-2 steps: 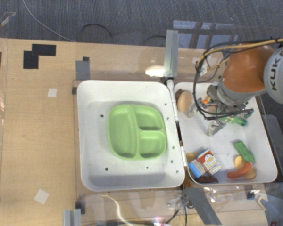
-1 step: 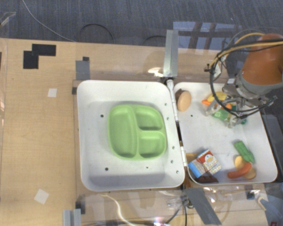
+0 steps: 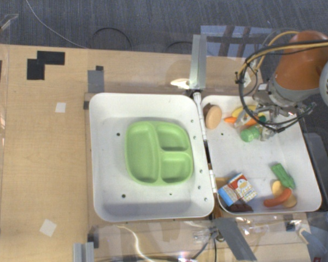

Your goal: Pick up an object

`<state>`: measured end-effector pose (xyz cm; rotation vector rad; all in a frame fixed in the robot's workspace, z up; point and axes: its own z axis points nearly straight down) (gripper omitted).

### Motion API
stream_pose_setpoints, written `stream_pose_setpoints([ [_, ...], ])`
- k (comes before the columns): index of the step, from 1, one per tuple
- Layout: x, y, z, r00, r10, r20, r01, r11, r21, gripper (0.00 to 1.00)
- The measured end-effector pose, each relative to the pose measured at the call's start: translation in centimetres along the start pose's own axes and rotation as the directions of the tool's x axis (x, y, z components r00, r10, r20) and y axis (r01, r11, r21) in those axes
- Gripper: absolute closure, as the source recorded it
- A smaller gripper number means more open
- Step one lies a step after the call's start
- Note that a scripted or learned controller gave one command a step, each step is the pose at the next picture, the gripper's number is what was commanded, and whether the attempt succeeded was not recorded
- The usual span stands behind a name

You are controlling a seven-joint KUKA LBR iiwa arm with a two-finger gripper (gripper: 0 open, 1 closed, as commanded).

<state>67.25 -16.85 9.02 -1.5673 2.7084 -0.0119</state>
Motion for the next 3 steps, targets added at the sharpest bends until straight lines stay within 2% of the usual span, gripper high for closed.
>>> stream_pose_setpoints([
  [1, -3.8, 5.0, 0.1, 0.996, -0.093, 0.002, 0.093, 0.996, -0.005, 0.0],
  [2, -6.0, 3.8, 0.1, 0.986, 0.165, -0.012, -0.166, 0.986, -0.009, 0.0],
  [3, -6.6, 3.4, -1.5, 0.986, 0.165, 0.009, -0.166, 0.986, 0.008, 1.0],
])
